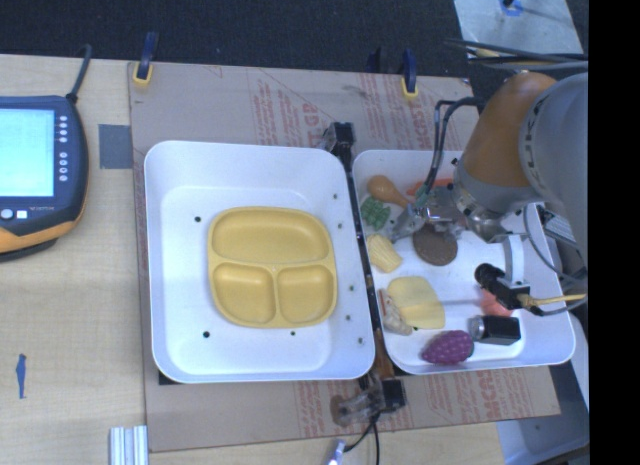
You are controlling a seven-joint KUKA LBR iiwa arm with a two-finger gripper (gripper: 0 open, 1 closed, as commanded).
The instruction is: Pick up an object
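**Gripper low in the crowded right bin**

I've got the gripper [425, 221] down in the right bin [560, 351], near its left wall; I can't tell how its jaws stand. A brown disc [436, 247] lies just beside it, a green piece [375, 213] to its left. Yellow block [416, 301] and purple grapes [447, 347] crowd the near edge. The left bin [170, 253] holds a yellow divided tray [272, 265], with open floor around it.

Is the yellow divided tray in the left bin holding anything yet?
Empty. The yellow divided tray lies flat in the left bin, and all three of its compartments show only bare yellow plastic.
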